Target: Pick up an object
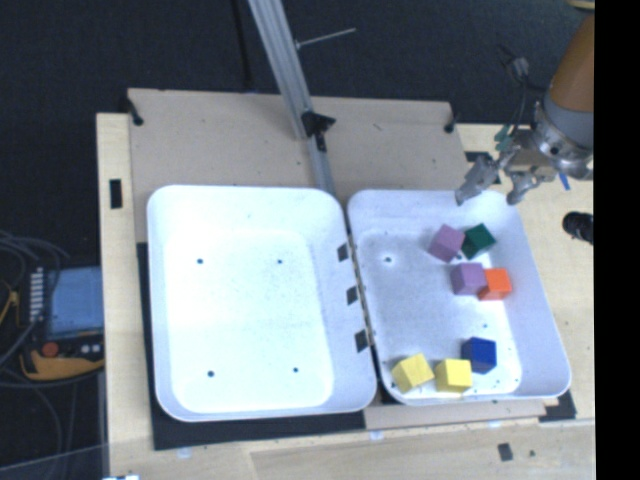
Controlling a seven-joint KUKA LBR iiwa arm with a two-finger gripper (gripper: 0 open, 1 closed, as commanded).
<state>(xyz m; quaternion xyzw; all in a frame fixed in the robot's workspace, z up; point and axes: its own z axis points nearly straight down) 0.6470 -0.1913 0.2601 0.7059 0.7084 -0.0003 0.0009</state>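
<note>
Seven small blocks lie in the right bin (540, 318): a purple block (446, 241) touching a green block (479, 239) near the far side, a second purple block (467, 278) against an orange block (495, 284) just below them, and a blue block (480, 354) with two yellow blocks (412, 372) (453, 374) along the near wall. The gripper (493, 188) hangs over the bin's far right corner, fingers spread apart with nothing between them, near the purple-green pair. The left bin (165, 268) sits beside it on the worktop (115, 268).

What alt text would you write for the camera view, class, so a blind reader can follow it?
The grey arm's open two-finger gripper hovers over the right white bin's far edge, holding nothing. That bin contains two purple cubes, two yellow cubes, and one green, one orange and one blue cube; the left white bin sits beside it.
</note>
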